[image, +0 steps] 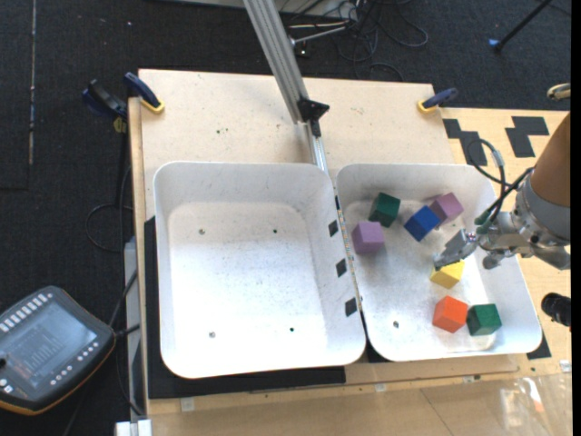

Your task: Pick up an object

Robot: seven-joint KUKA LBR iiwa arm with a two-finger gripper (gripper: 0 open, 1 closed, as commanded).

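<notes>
I have the tool down over the yellow block in the bin on the counter's right side; how its grip stands, I cannot tell. Next I'd close and lift straight.

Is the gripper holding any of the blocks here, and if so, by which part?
Cannot be told. The gripper sits right at the yellow block in the right bin, touching or just above its top edge.

Grey arm, orange band above wrist, metallic tool, black cable
</notes>
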